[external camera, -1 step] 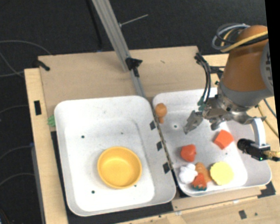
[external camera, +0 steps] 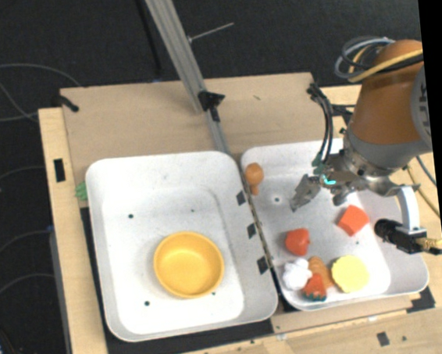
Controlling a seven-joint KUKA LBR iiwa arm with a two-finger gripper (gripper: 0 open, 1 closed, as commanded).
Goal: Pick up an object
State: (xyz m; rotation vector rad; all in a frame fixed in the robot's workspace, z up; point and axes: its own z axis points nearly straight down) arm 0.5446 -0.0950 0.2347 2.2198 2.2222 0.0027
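Note:
My gripper [external camera: 322,193] hangs over the middle of the right bin [external camera: 282,162], open, with nothing between its fingers. An orange block [external camera: 353,220] lies just below and to the right of it. A red rounded piece [external camera: 297,241] lies below its left finger. Along the near wall sit a white lump [external camera: 295,273], a small orange and red piece [external camera: 317,280] and a yellow round piece [external camera: 350,273]. An orange-brown oval piece [external camera: 253,175] rests at the bin's left rim.
A yellow bowl [external camera: 188,264] stands in the left bin [external camera: 128,190]. A metal pole [external camera: 185,58] slants up from between the bins. The arm's orange band [external camera: 386,108] and cables overhang the right bin's far right corner.

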